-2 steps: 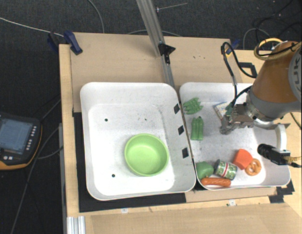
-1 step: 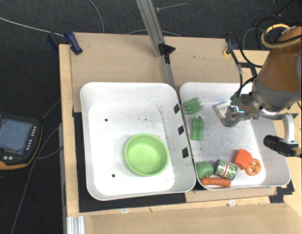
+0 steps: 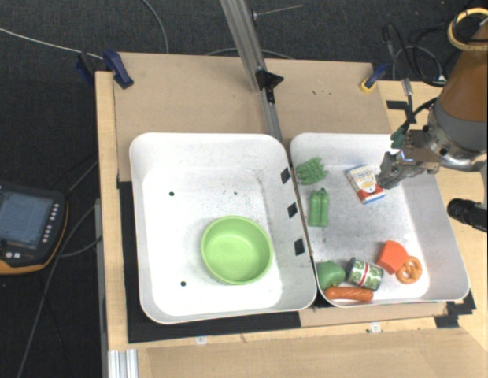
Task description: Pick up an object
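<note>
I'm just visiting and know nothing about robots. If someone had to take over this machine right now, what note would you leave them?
Gripper: low over the right bin, right beside the small carton; I can't tell whether it grips anything.
Right bin: the carton near the top, two green pieces along the left wall, and at the bottom a green lump, a can, a sausage, an orange block and a pretzel.
Left bin: a green bowl.
Done: nothing visibly lifted.
Left: pick one object up, probably the carton.

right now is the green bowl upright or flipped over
Upright. The green bowl in the left bin shows its rim and hollow inside facing up, with nothing visible in it.
</note>
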Robot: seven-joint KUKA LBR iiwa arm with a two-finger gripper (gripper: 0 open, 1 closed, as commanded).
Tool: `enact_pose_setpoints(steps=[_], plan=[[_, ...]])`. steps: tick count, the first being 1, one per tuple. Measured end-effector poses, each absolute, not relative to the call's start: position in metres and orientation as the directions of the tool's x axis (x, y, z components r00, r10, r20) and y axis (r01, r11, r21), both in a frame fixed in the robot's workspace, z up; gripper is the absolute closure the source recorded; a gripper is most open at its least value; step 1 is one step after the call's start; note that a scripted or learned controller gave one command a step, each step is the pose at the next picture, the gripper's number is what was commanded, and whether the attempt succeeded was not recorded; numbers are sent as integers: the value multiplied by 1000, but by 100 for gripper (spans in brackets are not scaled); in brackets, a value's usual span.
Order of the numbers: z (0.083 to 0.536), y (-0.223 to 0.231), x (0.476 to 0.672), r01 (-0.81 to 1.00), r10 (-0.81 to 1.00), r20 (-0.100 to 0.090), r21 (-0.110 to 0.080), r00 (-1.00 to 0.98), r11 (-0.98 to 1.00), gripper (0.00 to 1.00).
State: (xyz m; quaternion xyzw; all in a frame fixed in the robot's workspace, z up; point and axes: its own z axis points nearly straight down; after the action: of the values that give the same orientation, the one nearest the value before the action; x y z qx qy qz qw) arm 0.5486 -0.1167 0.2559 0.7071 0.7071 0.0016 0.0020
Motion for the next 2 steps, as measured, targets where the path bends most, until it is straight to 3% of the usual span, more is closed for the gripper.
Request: enact_pose_setpoints(steps=[1, 2], plan=[[253, -62, 568, 1000, 1000, 1, 1, -5, 5, 100], [256, -9, 568, 1000, 1000, 1, 1, -5, 5, 100]])
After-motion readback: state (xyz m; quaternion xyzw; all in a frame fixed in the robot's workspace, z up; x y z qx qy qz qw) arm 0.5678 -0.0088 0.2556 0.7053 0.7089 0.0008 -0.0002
